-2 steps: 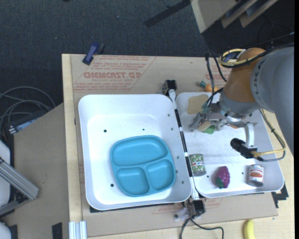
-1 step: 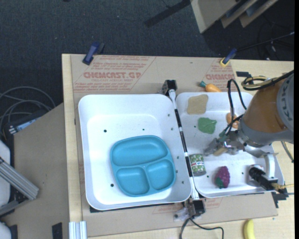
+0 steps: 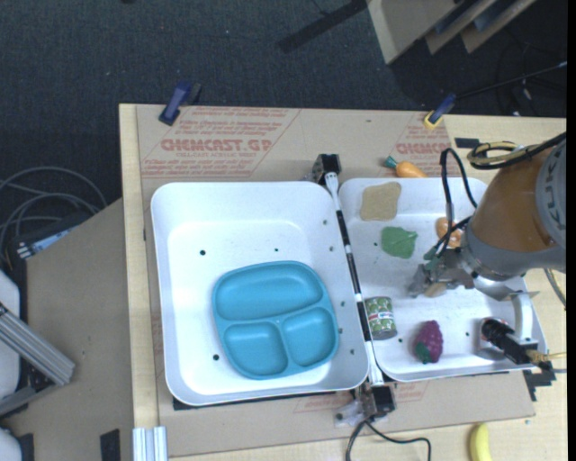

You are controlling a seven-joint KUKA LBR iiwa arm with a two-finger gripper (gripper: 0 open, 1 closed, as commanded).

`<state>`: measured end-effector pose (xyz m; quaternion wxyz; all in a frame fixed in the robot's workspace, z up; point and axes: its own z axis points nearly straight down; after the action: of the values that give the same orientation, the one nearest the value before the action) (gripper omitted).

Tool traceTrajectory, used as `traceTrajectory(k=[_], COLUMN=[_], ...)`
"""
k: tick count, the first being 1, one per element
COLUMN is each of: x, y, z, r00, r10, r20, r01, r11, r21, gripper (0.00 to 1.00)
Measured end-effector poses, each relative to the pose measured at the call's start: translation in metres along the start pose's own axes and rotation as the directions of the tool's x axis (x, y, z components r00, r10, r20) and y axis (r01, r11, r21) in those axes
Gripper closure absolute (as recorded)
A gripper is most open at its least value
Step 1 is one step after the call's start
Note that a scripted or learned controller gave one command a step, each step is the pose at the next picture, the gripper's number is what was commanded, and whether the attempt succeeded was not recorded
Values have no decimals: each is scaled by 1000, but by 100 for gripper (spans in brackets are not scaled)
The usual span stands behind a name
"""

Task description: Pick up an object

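The tool (image 3: 438, 275) sits low in the right bin (image 3: 405, 286), near that bin's middle, at the end of the grey arm (image 3: 513, 216) with its orange band, which reaches in from the right; whether the tool is released or clenched cannot be told from this slant, and nothing can be seen held in it. Just beside it, up and to the left, lies a green leaf (image 3: 399, 241); a small orange thing (image 3: 443, 227) shows above the tool, partly hidden by the arm. Below the tool rests a purple bunch of grapes (image 3: 429, 341); left of that, against the bin's left wall, stands a small can (image 3: 382, 317) with a green label; a tan slab (image 3: 381, 200) lies in the far left corner.

The left bin (image 3: 180, 261), touching the right one along a shared edge, holds a blue divided tray (image 3: 274, 317), well apart from the tool.

Both bins stand on a brown cardboard sheet (image 3: 225, 149) printed in red, laid over the pale wooden bench (image 3: 108, 297); a carrot (image 3: 409, 168) lies on the cardboard just beyond the right bin, and a banana (image 3: 480, 441) lies at the near edge. A blue clamp (image 3: 180, 102) and a yellow-tipped clamp (image 3: 439, 110) grip the sheet's far edge.

Around the bench spreads dark carpet (image 3: 180, 45); loose cables (image 3: 45, 207) coil at the left, a metal rail (image 3: 36, 347) lies lower left, and pale wooden furniture (image 3: 450, 27) stands at the upper right.
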<state>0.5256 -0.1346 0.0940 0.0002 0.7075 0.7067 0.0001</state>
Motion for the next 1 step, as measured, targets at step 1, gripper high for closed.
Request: traceTrajectory(k=[1], x=[34], y=[53], z=[-32], r00=[1000], r10=[-3], r20=[0], r01=[3], r11=[1000], r21=[-1], gripper=[100])
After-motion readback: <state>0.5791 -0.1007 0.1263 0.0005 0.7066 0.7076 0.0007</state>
